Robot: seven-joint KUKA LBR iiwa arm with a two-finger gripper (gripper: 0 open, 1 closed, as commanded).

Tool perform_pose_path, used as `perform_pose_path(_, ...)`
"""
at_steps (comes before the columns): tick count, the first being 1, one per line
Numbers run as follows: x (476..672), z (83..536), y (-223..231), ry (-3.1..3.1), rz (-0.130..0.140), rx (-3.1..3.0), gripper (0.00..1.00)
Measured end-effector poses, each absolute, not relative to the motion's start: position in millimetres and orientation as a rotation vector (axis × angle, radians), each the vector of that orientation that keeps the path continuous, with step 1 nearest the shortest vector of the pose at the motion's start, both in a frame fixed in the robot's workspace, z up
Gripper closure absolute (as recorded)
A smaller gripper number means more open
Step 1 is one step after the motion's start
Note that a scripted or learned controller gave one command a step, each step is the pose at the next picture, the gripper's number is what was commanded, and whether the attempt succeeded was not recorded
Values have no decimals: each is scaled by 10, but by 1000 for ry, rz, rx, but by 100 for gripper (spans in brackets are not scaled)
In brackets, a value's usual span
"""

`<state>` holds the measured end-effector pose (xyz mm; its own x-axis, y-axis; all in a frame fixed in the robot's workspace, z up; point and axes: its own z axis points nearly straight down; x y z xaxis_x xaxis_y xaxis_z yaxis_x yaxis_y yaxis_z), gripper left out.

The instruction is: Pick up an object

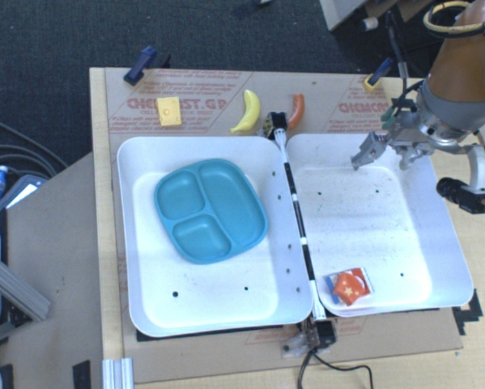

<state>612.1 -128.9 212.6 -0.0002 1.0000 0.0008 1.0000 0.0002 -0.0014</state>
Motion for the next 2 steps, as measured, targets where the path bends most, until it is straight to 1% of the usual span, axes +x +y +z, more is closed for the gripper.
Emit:
perform_pose_path(1,6339,847,-940,-2222,-1,-2221,0)
perform_pose_path(2,6344,949,-941,-2222,-2,-2222,100)
